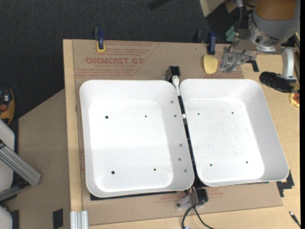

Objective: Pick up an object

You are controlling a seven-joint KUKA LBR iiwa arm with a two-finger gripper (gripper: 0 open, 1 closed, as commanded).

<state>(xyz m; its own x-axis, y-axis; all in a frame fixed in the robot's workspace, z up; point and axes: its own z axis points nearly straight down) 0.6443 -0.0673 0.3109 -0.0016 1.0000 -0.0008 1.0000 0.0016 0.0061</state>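
end effector [232, 61] down, beside yellow object [210, 64]

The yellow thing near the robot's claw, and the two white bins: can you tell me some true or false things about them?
1. The yellow object lies inside the right bin. False: it rests on the brown board, outside the bins, beyond the right bin's far edge.
2. The gripper is right beside the yellow object. True.
3. The two bins sit side by side. True: the left bin and right bin meet along the middle.
4. The arm reaches in from the view's left. False: it comes in at the upper right.
5. Two blue clamps grip the board's far edge. True.
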